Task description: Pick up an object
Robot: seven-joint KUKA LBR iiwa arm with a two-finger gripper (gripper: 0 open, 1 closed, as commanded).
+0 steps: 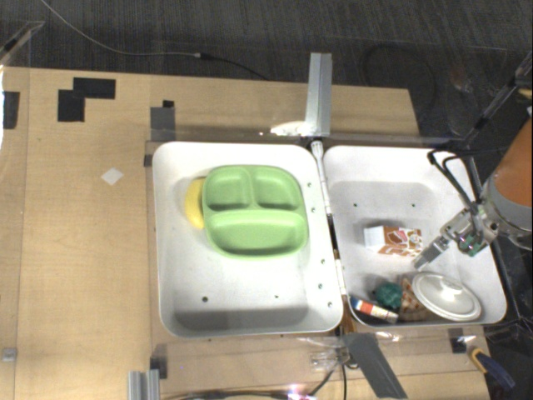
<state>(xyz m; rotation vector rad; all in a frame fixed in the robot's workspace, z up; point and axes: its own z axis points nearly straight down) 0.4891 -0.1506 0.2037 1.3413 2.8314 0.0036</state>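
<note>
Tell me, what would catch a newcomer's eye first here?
Most likely the bright green divided plate in the left bin, with something yellow peeking out at its left edge. Next, the gripper reaching into the right bin, above a small packet and a white lid.

No readable text anywhere. Printed red and orange pattern on the small packet point(397, 240) in the right bin point(391, 173), lettering too small to make out. Red and white wrapper on the tube point(374, 309) at the lower edge of that bin, likewise illegible.
</note>
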